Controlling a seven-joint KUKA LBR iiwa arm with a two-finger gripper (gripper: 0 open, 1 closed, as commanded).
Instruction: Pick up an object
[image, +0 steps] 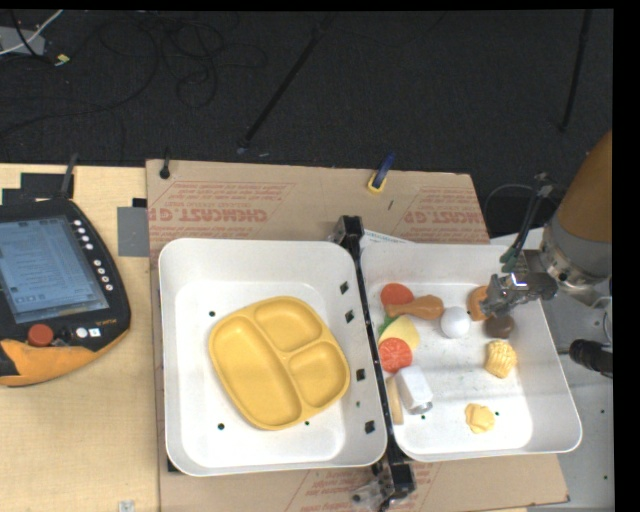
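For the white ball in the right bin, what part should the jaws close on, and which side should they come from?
Judging from this frame, take the white ball across its widest middle, coming straight down from above. It is round, so no side grips better than another, but the brown piece lies close on its left and the gripper sits to its right. Closing along the bin's near-far direction would likely avoid both neighbours.

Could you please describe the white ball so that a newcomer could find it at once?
Look in the right-hand shallow white bin, toward its far side. Between the brown drumstick-shaped toy and the arm's two-finger gripper lies the small smooth white ball. It is the one plain white round thing among coloured toy foods.
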